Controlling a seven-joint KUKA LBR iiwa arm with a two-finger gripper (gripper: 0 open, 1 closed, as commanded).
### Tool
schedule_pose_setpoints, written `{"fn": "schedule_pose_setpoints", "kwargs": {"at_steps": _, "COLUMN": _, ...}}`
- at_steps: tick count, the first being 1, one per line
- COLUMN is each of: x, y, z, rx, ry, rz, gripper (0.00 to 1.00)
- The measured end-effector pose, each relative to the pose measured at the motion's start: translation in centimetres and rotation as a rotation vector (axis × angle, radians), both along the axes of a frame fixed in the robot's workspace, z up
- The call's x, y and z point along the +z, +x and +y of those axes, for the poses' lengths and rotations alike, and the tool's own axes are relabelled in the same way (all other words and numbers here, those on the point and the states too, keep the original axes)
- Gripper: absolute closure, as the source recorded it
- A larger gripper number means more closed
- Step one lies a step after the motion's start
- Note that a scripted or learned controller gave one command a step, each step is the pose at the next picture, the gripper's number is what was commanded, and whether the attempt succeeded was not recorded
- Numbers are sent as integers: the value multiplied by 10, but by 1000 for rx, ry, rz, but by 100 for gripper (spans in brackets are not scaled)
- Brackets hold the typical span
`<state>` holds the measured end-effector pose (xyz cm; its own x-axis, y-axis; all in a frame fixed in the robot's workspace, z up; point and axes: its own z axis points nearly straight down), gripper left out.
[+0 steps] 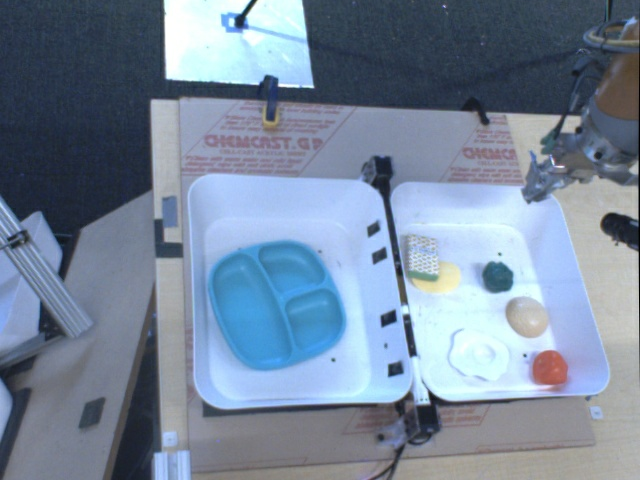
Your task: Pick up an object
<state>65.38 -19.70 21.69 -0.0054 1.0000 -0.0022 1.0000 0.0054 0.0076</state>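
My pincer (pixel 537 180), its spread not discernible, hovers over the right bin's (pixel 575 258) far corner, approach step; next I must descend toward the green object (pixel 497 276) lying mid-bin beside the egg-shaped piece (pixel 526 316).

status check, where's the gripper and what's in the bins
Gripper above right bin's far corner, holding nothing. Sponge, green lump, egg, tomato untouched. Blue tray in left bin.

Two bins sit side by side: the left bin (pixel 200 268) holds a tray (pixel 275 303); the right bin (pixel 570 268) holds a sponge (pixel 423 258) far left, broccoli (pixel 497 276) right of it, bun (pixel 526 316), egg (pixel 478 355) and tomato (pixel 549 368) nearer
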Motion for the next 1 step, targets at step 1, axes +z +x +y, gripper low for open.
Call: {"fn": "schedule_pose_setpoints", "kwargs": {"at_steps": 1, "x": 66, "y": 0, "z": -3, "rx": 0, "ry": -1, "rz": -2, "gripper": 100}}
